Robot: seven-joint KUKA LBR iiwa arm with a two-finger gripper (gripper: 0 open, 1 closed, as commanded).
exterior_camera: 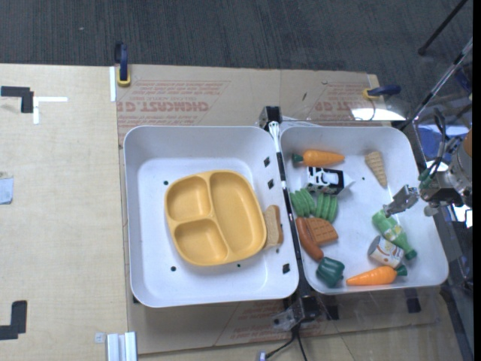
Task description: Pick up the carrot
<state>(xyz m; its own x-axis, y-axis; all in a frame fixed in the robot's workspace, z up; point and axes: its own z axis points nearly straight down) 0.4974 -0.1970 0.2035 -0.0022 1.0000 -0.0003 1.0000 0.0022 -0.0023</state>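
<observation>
1. There are two carrots in the right bin [421, 164]: one carrot [322, 157] lies on its side near the far wall, green top toward the divider, and a second carrot [373, 277] lies near the front wall, its green top pointing right.
2. Around the far carrot: a black-and-white carton [326, 178] sits just beside it on the near side, with a bunch of green beans [314, 204] below that. A pale cone-shaped piece [376, 168] lies apart to its right.
3. Around the near carrot: a small can [385, 254] and a green bottle [392, 230] crowd it from behind, and a green pepper [329, 271] lies close to its tip on the left. A sausage [308, 239] and a waffle-like brown piece [323, 230] lie further left.
4. The end effector [400, 200] hangs at the right side of this bin, above the green bottle, carrying nothing; whether it is spread or clenched I cannot tell.
5. Judgement: the far carrot looks the easier target, having more free floor. Approach from above, close across its thick middle rather than the tapered tip, and keep clear of the carton.
6. The left bin [143, 201] holds a yellow divided plate [214, 216] and a slice of bread [272, 226], all on the desk [52, 201].
</observation>
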